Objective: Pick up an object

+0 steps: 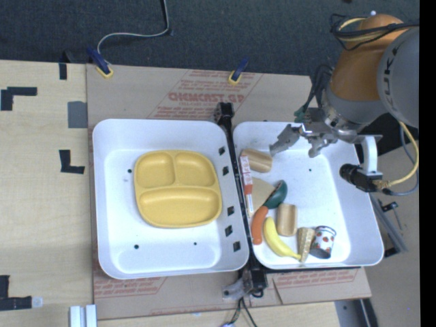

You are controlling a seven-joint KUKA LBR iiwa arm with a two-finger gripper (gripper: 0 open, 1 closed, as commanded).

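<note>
a: what was on the bench, biggest first?

b: the grey arm (381, 67) with its orange band came in from the right. below it sat two shallow white bins side by side. the left bin (112, 196) held a yellow divided plate (178, 188). the right bin (354, 210) held the small things.

a: which small things?

b: a banana (277, 240) near the front, an orange carrot (259, 223) just beside it, a dark green vegetable (276, 195) above that, a tan bread-like block (287, 219), another tan piece (258, 161) near the divider, and a small dark and white toy (323, 242) in the front corner.

a: and the gripper?

b: the gripper (302, 140) hung over the back of the right bin, its two fingers spread apart with nothing between them. the tan piece by the divider lay near its left finger, not touching as far as i could tell.

a: so how far along was the pick?

b: i judged it barely begun. every object lay in the bin, none was lifted. choosing one, descending, closing and raising all remained.
</note>
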